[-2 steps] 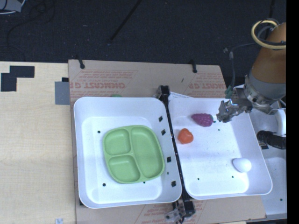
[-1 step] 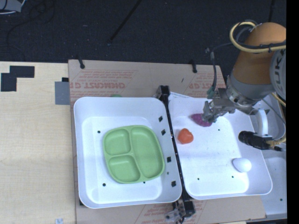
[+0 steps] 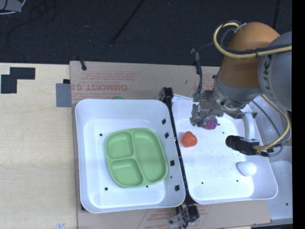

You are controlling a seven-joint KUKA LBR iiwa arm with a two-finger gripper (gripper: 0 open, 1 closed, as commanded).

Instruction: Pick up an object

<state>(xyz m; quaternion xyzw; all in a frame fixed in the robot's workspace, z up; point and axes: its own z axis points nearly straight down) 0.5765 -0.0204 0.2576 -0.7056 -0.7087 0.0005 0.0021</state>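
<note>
My gripper (image 3: 204, 118) hangs over the far part of the right bin (image 3: 224, 190). A small purple object (image 3: 210, 124) lies right at its tip, partly hidden by it; whether it is gripped or just resting on the bin floor is unclear. An orange-red rounded object (image 3: 189, 139) sits on the bin floor a little to the left and nearer the camera, apart from the gripper. A white egg-shaped object (image 3: 247, 168) rests near the bin's right wall.
The left bin (image 3: 90, 175) holds a green three-compartment plate (image 3: 136, 156). A black divider (image 3: 174, 147) runs between the two bins. The arm's orange band and grey body loom over the right bin's far right corner.
</note>
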